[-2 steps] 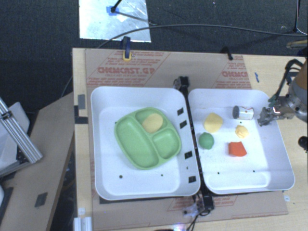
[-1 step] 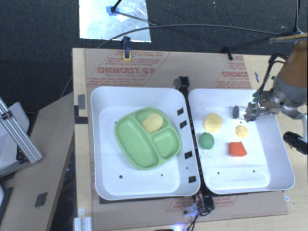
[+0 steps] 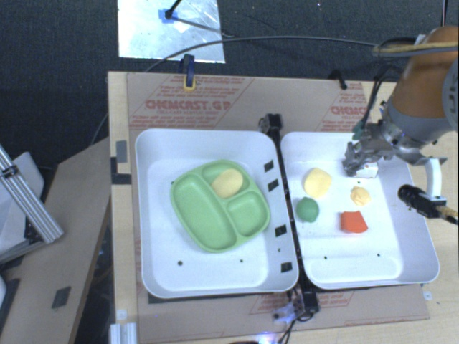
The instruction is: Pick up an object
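The yellow lump is my likeliest pick, as I judge it: it lies in the right bin, just below and to the camera's left of my end effector, and it is the piece nearest to me on that side. It is roundish, with no clear long axis, so I see no angle that favours the grasp.

Working from the near edge of the right bin toward the back: an orange block lies closest to the camera, a green ball sits beside it to the left and a little farther back, and a small pale yellow piece lies just above the block, almost straight under my wrist. The yellow lump is behind these. My end effector hangs over the bin's far part, near the back wall; whether it is apart or together I cannot tell.

The left bin holds a green divided plate, tilted in the picture, with a yellow potato-like piece in its upper compartment. That piece is well apart from me, across the divider between the bins. Both bins rest on the tabletop.
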Tool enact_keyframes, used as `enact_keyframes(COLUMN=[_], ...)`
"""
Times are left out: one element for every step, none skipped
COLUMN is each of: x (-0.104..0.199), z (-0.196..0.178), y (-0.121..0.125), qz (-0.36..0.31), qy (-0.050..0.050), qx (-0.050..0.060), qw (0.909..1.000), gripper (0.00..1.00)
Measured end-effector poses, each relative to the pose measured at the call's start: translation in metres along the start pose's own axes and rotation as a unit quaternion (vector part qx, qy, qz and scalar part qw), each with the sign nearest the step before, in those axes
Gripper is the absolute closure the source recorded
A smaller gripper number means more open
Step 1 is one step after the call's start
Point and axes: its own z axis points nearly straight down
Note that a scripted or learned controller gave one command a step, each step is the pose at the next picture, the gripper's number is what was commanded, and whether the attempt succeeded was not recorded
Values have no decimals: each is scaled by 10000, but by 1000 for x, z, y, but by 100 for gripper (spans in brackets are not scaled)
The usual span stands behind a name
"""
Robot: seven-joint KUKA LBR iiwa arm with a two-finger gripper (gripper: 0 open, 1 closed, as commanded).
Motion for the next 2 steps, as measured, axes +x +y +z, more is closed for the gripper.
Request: enact_keyframes(x=[53, 95], z=[-10, -5], y=[16, 34], qz=[-1, 7], qy=[2, -4], qx=[2, -1], qw=[10000, 10000], gripper=[100, 100])
